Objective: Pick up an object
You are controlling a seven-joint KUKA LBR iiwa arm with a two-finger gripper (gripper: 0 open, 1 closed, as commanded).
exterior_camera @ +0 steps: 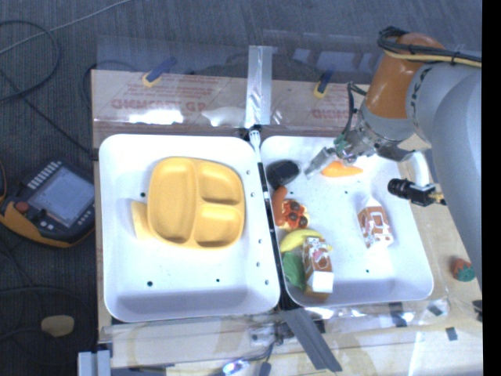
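Item — small flat orange piece, plastic-looking (342,170): lies on the floor of the right-hand shallow white bin (407,276), upper part, long axis running roughly left–right. Directly beside and just above it sits the two-finger gripper (338,152), reaching in from the right; whether it touches the piece cannot be told, nor whether it stands wide or narrow. Judged nearest candidate. Further off: red-and-white packet (375,224) below; dark rounded object (282,171) to the left; yellow divided tray (195,201) in the left bin
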